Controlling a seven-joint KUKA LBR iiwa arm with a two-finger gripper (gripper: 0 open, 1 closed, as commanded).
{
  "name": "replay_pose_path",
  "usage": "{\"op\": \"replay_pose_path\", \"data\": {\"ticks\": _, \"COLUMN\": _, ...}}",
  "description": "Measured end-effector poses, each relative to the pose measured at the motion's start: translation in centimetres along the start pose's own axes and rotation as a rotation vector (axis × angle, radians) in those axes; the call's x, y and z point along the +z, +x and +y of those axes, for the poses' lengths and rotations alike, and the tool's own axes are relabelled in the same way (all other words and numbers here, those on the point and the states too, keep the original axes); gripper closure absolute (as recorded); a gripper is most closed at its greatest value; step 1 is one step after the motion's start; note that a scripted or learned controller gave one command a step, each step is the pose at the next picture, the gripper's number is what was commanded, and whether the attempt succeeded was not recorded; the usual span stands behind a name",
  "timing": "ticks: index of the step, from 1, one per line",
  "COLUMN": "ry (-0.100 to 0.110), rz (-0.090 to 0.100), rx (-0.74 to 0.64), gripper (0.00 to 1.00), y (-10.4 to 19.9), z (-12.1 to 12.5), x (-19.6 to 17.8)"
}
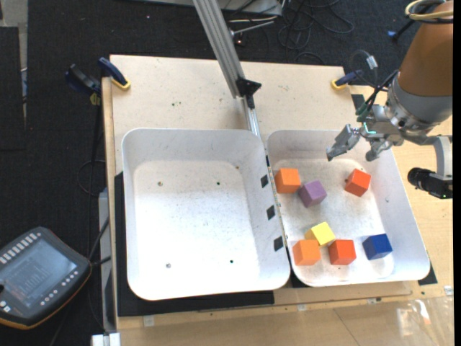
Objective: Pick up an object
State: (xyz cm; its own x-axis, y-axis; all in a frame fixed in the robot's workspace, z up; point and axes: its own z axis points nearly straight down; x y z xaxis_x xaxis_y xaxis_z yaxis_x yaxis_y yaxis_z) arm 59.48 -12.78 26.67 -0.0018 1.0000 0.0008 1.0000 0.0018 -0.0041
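A grey KUKA arm with an orange band hangs its two-finger gripper (358, 146) over the twelve o'clock end of the right-hand shallow white plastic bin (407, 225), fingers spread wide and nothing between them. Seven small blocks lie scattered on the bin floor below. Nearest the fingers, just toward six o'clock, sits an orange-red cube (357, 182), standing apart from the others. At the bin's nine o'clock side an orange cube (288, 179) touches or nearly touches a purple cube (312, 193). Toward six o'clock a yellow cube (322, 233), a second orange cube (306, 251) and a red cube (342, 251) crowd together, with a blue cube (377, 246) just beside them at three o'clock. The left-hand white bin (137, 150) holds no blocks.

The lone orange-red cube looks the soundest target: its free sides leave room for both fingers. A clean pick likely means centring above it, squaring the fingers to two opposite faces, descending straight, and closing only once the tips straddle the block.
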Motion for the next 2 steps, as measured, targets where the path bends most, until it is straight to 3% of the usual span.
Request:
{"op": "replay_pose_path", "data": {"ticks": 1, "ry": -0.004, "rz": -0.001, "rx": 0.001, "gripper": 0.00, "y": 0.0, "z": 0.1, "x": -0.2}}
{"op": "replay_pose_path", "data": {"ticks": 2, "ry": 0.002, "rz": 0.000, "rx": 0.002, "gripper": 0.00, "y": 0.5, "z": 0.4, "x": 6.0}}
